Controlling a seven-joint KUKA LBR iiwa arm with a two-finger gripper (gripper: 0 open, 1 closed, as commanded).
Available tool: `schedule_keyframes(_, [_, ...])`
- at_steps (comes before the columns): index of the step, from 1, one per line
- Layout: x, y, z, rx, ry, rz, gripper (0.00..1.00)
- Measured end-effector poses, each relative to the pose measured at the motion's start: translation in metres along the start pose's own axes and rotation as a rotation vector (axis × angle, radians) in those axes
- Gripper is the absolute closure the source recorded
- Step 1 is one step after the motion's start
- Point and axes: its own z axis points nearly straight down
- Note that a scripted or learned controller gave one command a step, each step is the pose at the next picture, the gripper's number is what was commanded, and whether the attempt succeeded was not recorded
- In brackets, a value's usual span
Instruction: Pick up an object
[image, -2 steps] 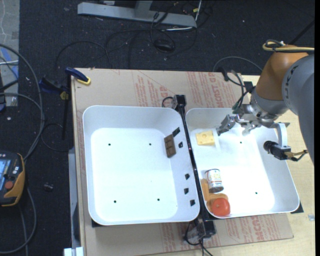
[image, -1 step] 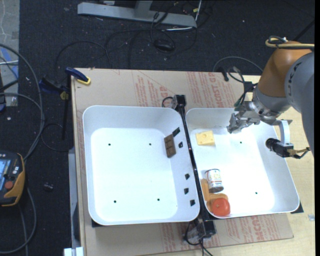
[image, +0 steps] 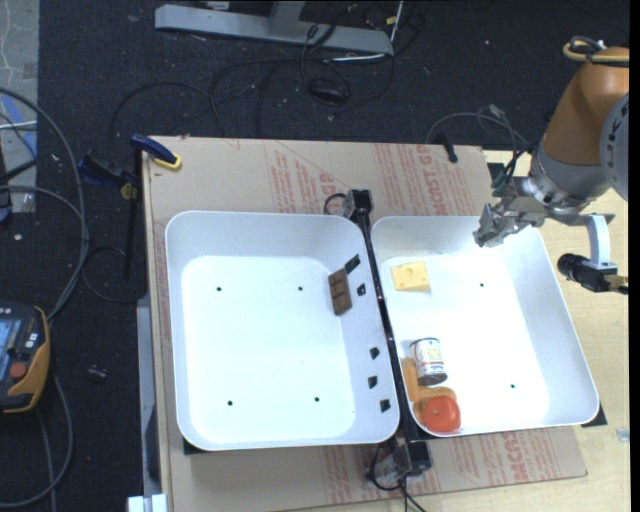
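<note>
The bench (image: 300, 160) carries two shallow white bins side by side. The left bin (image: 200, 300) holds one thing: a small dark brown bar (image: 340, 292), scored into squares like a piece of chocolate, lying close to the bin's right wall and toward the far edge. Along the divider between the bins sit several small black clips. The right bin (image: 520, 330) holds four things. A pale yellow wedge (image: 411, 276) with holes in its face, like a block of cheese, lies flat near the bin's far left corner. Nearer the front, against the left wall, one small tin can (image: 429, 361) with a pale label stands beside a slim orange piece (image: 409, 378), and just in front of them one round red-orange tomato (image: 438, 411) rests in the front left corner. The gripper (image: 490, 232) hangs over the far right part of the right bin, well apart from all four things, and nothing shows between its tips; whether they are spread or pressed together cannot be told.
</note>
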Motion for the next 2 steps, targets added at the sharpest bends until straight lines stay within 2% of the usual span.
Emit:
schedule_keyframes(1, [0.0,0.001,-0.041,0.002,0.001,0.0,1.0])
schedule_keyframes(2, [0.052,-0.002,-0.052,0.004,0.002,-0.004,1.0])
